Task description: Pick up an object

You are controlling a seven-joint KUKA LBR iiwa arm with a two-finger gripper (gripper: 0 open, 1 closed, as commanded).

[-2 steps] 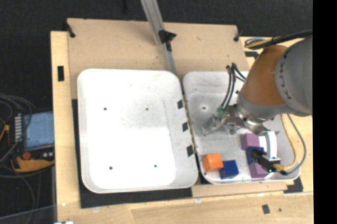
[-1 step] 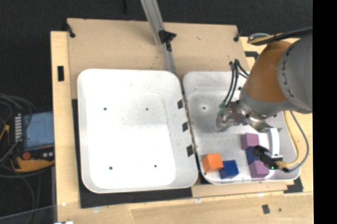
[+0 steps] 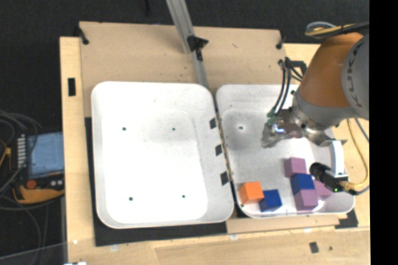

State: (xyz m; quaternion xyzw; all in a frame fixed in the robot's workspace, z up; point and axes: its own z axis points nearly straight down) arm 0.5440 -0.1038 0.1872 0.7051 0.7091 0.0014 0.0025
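Two white bins sit side by side on the tabletop [image 3: 71, 152], and all the action is in the right bin [image 3: 249, 108]. The left bin [image 3: 155, 152] holds no blocks. Down along the right bin's near edge there's a little huddle of blocks: an orange block [image 3: 251, 191] touching a small blue block [image 3: 271, 200], and further right a purple block [image 3: 295, 167] just above a bigger blue block [image 3: 303, 184], with more purple [image 3: 307, 199] tucked under that.

The arm [image 3: 329, 83] reaches in from the right, and its pincer [image 3: 272, 134] hangs over bare bin floor, around the middle of the right bin. Whether it's parted or closed, I honestly cannot tell from here; the tip is a small metallic blur. Nothing visible is caught in it.

So here's the relation that matters: every block lies toward the bin's near edge from the pincer, with the purple one nearest, down and slightly to the right. I'd guess it needs to travel that way before dropping.
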